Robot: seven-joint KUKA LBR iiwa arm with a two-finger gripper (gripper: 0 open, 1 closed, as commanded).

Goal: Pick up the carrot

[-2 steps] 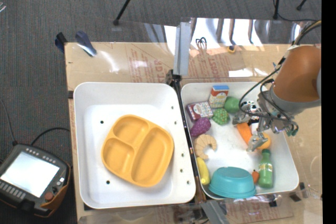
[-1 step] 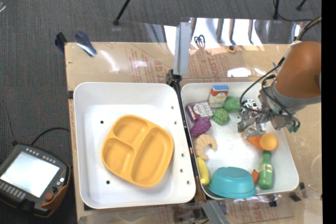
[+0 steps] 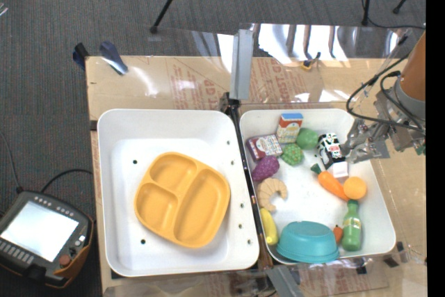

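The gripper (image 3: 345,153) is hovering above the carrot (image 3: 332,185) near the right bin's (image 3: 384,219) right edge — jaws' state unclear — risking grabbing the neighbouring orange (image 3: 354,188).

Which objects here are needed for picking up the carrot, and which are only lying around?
For the job: carrot; hand; right bin.

Lying about: yellow tray; teal bowl; croissant; grapes; banana; green bottle.

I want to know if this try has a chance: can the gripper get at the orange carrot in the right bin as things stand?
Probably yes. The two-finger gripper hangs just above the tapered orange carrot, whose top lies uncovered; a round orange fruit crowds its right side.
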